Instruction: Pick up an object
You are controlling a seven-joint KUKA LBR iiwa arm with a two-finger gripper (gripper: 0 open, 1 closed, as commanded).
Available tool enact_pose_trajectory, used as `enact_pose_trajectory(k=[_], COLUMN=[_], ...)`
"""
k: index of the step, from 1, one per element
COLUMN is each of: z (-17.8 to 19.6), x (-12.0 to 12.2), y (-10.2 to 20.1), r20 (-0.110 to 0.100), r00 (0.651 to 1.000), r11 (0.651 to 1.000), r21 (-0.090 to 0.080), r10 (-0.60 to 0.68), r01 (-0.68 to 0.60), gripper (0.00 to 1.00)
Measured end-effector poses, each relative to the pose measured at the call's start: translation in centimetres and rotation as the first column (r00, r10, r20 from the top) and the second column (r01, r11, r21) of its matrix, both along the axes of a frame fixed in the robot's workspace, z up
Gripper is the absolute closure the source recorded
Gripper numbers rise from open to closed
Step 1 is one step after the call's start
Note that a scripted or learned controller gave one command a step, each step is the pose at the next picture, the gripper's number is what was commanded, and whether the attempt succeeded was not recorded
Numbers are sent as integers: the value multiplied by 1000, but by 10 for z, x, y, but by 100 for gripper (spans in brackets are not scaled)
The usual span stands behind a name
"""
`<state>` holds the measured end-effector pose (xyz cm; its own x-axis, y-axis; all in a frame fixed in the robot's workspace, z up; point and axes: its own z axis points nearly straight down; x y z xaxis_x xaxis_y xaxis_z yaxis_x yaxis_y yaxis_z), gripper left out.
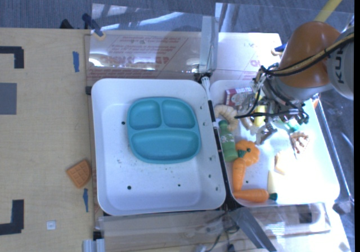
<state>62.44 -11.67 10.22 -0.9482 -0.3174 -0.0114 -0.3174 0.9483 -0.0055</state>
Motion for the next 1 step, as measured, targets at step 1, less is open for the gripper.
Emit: enact_pose_trajectory(k=[1], z=[-13], x=[0], y=[-8], r20=[-2], r00=[983], r11=[983], r21=[4], r10=[-182], r01=[182], gripper=[0])
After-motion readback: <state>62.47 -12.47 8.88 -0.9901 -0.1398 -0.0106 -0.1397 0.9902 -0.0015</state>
